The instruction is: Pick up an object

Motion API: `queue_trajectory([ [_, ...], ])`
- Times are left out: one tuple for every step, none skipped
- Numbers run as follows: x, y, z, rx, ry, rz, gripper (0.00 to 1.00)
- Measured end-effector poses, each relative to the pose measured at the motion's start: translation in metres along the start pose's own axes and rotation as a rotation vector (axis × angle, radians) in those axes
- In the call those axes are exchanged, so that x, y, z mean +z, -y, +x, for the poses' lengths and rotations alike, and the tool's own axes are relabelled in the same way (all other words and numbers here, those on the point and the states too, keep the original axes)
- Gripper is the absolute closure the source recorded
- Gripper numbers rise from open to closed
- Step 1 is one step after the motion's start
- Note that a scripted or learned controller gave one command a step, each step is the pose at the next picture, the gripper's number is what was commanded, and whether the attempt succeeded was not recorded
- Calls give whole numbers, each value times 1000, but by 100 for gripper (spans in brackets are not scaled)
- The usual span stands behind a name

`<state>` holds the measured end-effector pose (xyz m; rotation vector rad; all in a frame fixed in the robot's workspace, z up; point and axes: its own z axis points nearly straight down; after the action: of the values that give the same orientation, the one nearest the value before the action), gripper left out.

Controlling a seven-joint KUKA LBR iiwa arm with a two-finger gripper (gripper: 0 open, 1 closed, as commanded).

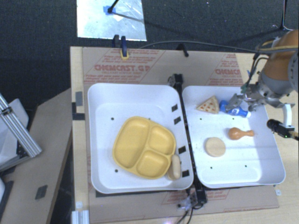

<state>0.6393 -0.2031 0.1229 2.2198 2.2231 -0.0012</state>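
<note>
The right bin (261,171) holds a small blue and white bottle (233,108) near its far edge, lying on its side. To the bottle's left lies a wedge of toy pizza (208,106). An orange pear-shaped piece (239,133) and a round tan disc (215,147) lie nearer the middle. My gripper (246,98) hangs at the bin's far right, just above and to the right of the blue bottle, close to it or touching it. I see nothing held in it.
The left bin (105,125) holds a yellow divided tray (145,147) with a tan bread roll (174,167) against its right corner. A black divider (184,129) with clips runs between the bins. The grey and orange arm (280,64) crosses the right bin's far right corner.
</note>
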Motion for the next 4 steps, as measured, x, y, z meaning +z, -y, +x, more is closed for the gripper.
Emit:
queue_trajectory([
  [40,-1,1,-3,0,0,0],
  [26,-2,0,-4,2,-6,100],
  [-25,-14,1,-4,2,-8,100],
  [-71,-21,-2,-4,2,-8,100],
])
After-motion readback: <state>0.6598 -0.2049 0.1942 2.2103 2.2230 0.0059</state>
